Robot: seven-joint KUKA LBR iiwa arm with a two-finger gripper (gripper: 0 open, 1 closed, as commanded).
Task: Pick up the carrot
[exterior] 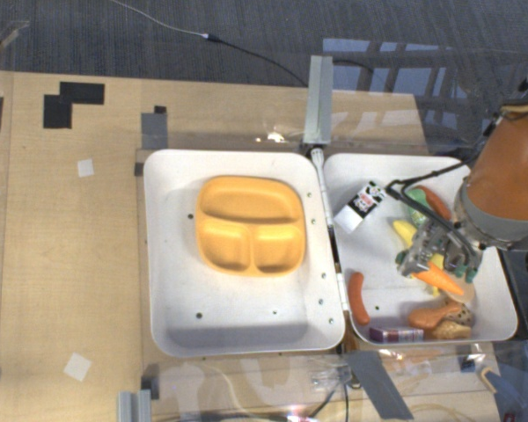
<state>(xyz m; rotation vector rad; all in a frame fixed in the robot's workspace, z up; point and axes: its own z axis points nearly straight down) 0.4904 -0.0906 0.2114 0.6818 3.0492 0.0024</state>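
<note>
light: bright, even | shadows: soft | glare: bench bottom edge [290, 411]

**Surfaces and finishes**

Both white bins [172, 236] look like smooth, slightly glossy plastic. The yellow divided tray [249, 224] is matt plastic. The bench [62, 262] shows pale wood grain under a clear sheet. The carrot [443, 280] looks smooth and plasticky, and the gripper [433, 251] is dull metal.

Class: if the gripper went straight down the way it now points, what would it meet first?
Most likely the carrot, lying right under the gripper in the right bin; depth is hard to judge from above.
</note>
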